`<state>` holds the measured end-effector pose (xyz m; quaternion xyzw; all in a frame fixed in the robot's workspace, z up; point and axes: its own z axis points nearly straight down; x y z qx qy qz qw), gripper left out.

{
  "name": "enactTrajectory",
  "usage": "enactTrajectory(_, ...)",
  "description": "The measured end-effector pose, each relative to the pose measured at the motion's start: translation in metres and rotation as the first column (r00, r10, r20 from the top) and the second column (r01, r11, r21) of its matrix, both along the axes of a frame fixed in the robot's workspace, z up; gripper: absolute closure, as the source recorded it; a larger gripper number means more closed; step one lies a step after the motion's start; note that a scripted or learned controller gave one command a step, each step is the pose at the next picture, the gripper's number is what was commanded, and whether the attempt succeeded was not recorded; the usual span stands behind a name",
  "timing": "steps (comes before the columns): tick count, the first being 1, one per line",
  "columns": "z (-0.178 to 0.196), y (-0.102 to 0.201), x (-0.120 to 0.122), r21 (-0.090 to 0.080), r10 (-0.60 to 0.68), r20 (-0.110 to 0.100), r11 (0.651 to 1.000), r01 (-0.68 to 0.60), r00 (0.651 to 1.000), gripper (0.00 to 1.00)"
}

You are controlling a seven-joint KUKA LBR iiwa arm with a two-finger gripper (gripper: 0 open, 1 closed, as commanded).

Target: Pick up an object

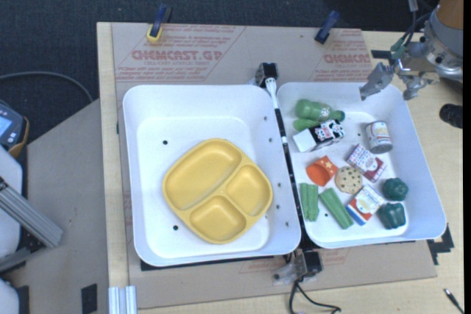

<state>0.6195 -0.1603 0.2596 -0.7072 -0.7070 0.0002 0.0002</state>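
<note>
the gripper [390,77] was at the upper right of the frame, above the far edge of the right bin [423,180], with its fingers spread open and nothing between them. the objects lay in that bin: a green bottle [318,111], a small can [378,136], a cookie [347,179] and green peppers [392,215]. a yellow divided plate [217,190] was in the left bin [140,158].
</note>
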Motion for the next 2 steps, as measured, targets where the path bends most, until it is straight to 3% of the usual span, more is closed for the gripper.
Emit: enactTrajectory(2, -0.108, -0.004, 0.009, 0.001, 0.001, -0.005, 1.0, -0.001, 1.0, 0.0)
